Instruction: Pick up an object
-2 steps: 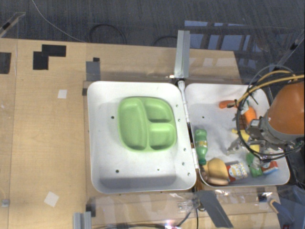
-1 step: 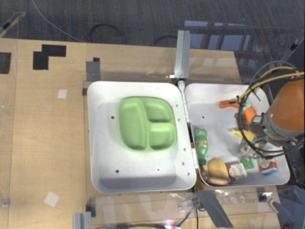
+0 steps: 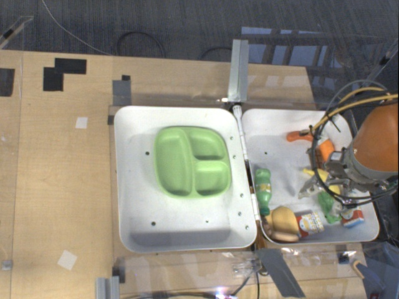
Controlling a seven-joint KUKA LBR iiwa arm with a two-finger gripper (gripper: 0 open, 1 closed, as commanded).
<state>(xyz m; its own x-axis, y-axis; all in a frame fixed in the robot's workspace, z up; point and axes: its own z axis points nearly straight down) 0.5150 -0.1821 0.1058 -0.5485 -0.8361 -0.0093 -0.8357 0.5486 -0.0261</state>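
My gripper (image 3: pixel 319 183) hangs low over the right side of the right bin (image 3: pixel 274 124), at the end of the arm with the orange band (image 3: pixel 378 139). Several small objects lie around it. A green piece (image 3: pixel 328 207) lies just below it and an orange piece (image 3: pixel 324 148) just above it. An orange stick (image 3: pixel 298 136) lies further up. A green bottle (image 3: pixel 262 190) rests against the bin's left wall. A tan rounded object (image 3: pixel 282 222) and a red-and-white packet (image 3: pixel 310 223) lie at the front, with a red, white and blue item (image 3: pixel 353 218) at the front right.
The left bin (image 3: pixel 134 185) holds a light green divided plate (image 3: pixel 192 161). Black and yellow cables (image 3: pixel 349 98) loop above the arm over the right bin's far right corner. A metal post (image 3: pixel 238 70) stands behind the divider between the bins.
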